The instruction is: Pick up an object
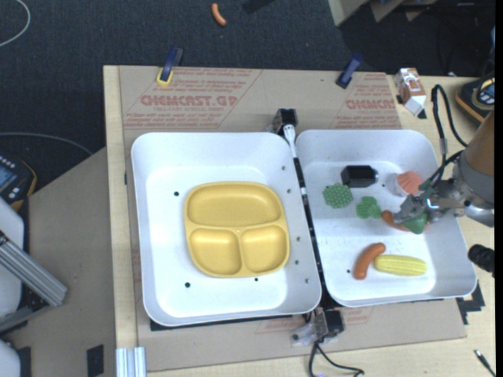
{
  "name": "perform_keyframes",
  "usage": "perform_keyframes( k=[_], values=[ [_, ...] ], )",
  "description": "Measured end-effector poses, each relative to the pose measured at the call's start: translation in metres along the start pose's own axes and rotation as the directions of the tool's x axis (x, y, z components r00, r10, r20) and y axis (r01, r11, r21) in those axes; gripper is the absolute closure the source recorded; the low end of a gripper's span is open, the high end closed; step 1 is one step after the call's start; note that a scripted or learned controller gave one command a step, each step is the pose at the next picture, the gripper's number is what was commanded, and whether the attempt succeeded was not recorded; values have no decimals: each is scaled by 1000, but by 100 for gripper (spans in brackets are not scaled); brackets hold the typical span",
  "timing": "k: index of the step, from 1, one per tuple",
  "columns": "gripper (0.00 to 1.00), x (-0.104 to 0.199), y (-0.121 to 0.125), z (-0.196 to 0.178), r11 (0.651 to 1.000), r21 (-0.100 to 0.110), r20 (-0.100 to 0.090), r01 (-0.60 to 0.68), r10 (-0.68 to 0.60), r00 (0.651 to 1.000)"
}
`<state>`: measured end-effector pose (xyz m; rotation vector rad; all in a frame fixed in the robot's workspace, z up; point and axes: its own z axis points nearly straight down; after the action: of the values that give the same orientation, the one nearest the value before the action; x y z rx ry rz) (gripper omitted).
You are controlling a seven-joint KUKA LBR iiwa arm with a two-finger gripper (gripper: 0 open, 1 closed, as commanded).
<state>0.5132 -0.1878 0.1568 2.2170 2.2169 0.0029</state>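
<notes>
The right bin [377, 144] holds several toy foods. A black block [359, 176] lies at the back, with two green broccoli pieces [339, 196] [368, 207] in front of it and a pink piece [409, 182] to its right. An orange sausage [368, 260] and a yellow corn cob [401, 265] lie near the front wall. My gripper [414, 212] reaches in from the right and is low over a small orange piece [391, 219] and a green piece [417, 227] at the bin's right side. The gripper body hides where it meets them.
The left bin [157, 210] holds a yellow divided plate [235, 228]. Between the bins runs a black clamp strip [302, 203]. Cables [437, 116] and a small box [409, 86] lie on the bench at the back right.
</notes>
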Motion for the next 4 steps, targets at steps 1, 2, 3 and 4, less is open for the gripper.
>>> perform_keyframes(
  k=[1,2,3,4],
  values=[
    [100,-7,10,-51,1000,-2,1,1,-1,1000],
    [100,-7,11,-69,1000,1,0,1,-1,1000],
    [100,48,12,-62,1000,8,-6,6,-5,1000],
    [100,95,22,-55,1000,8,-5,5,-5,1000]
  ],
)
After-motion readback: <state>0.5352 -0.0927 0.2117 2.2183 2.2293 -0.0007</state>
